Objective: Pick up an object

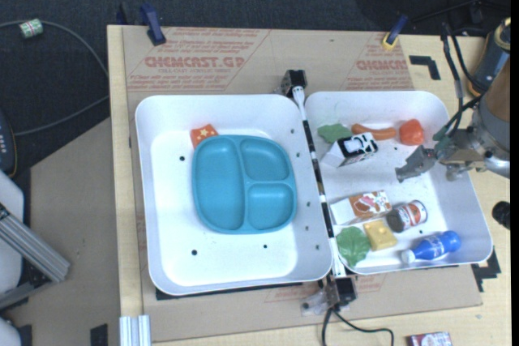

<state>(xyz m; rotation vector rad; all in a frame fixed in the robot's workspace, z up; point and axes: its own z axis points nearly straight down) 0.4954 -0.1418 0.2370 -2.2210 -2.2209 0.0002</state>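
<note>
Overhead slanted view of the bench with two shallow white bins side by side. The left bin (pixel 162 174) occupies the centre-left of the frame and holds a blue divided plate (pixel 243 182) with a small orange-red block (pixel 204 134) just beside its upper-left corner. The right bin (pixel 466 211), at centre-right, holds the candidate objects: a green leaf-like piece (pixel 333 132), an orange carrot-like item (pixel 375 130) and an orange-red rounded piece (pixel 412 131) along its upper part; a black-and-white carton (pixel 355 148) below them; a flat printed packet (pixel 365 205), a small dark can with a red label (pixel 407 215), a yellow block (pixel 379 235), a second green piece (pixel 352 243) and a blue bottle with a white cap (pixel 430 246) toward the lower part of the frame. The arm (pixel 491 93) enters from the right edge, and its gripper (pixel 412 168) hangs over the right bin's middle-right, in a bare patch between the orange-red rounded piece above and the can below. Nothing is visible between its tips; how far they are spread cannot be told at this angle. By this evidence the pick is not yet accomplished: every object appears to lie on the bin floor, apart from the gripper. What remains, in all likelihood, is choosing a target, descending, closing and lifting.
</note>
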